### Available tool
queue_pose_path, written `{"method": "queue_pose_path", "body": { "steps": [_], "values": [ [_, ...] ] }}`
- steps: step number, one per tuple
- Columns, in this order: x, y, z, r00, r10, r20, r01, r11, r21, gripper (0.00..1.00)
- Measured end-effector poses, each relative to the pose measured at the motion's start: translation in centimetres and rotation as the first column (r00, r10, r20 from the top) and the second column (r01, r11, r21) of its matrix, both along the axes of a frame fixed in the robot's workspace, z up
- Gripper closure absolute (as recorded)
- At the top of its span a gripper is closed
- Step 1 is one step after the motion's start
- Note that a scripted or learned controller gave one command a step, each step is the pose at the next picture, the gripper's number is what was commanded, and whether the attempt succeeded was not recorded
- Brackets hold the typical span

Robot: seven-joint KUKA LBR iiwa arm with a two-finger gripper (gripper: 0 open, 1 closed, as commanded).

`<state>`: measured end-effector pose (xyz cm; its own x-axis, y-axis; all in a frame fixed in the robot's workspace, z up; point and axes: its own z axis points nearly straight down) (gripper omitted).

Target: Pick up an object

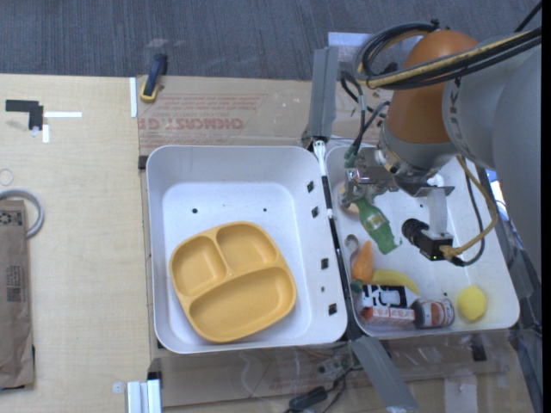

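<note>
Wooden bench [69,231] bears two white bins [164,231], grey floor [172,15] behind, perhaps carpet.

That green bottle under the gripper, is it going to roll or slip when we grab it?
Probably both. The green bottle looks round and smooth, lying tilted on the right bin floor, so it may roll sideways. It looks like light plastic, so a glancing touch from the gripper could skid it.

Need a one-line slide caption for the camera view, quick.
Claw over the right bin, at a green bottle; yellow divided plate in the left bin.
</note>
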<state>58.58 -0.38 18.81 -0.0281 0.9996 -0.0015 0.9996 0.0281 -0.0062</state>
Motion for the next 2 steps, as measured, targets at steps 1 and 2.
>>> {"method": "queue_pose_path", "body": {
  "steps": [1, 2],
  "values": [
    [2.9, -1.1, 0.0, 0.999, -0.045, 0.0, 0.045, 0.999, -0.002, 1.0],
    [0.9, -2.5, 0.0, 0.98, 0.201, 0.0, -0.201, 0.98, 0.001, 1.0]
  ]
}}
